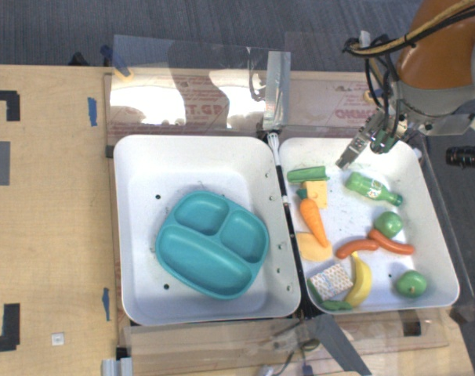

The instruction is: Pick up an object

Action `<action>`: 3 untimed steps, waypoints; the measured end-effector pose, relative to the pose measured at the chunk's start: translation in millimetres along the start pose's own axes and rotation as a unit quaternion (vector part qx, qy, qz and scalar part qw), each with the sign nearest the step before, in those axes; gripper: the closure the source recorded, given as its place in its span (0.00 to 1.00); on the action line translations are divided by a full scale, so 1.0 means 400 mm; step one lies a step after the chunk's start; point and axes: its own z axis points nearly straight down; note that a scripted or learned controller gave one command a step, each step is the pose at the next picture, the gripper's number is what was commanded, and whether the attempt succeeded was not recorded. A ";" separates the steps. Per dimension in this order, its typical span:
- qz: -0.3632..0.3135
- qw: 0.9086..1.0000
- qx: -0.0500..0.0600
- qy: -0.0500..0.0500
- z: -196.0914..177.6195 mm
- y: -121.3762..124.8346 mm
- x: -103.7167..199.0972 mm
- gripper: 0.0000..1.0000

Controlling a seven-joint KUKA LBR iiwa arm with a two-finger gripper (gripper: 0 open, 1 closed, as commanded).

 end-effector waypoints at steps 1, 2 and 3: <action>0.025 1.000 -0.003 -0.003 -0.111 0.134 -0.072 1.00; 0.024 1.000 -0.004 -0.006 -0.140 0.137 -0.073 1.00; 0.022 1.000 -0.006 -0.009 -0.169 0.142 -0.073 1.00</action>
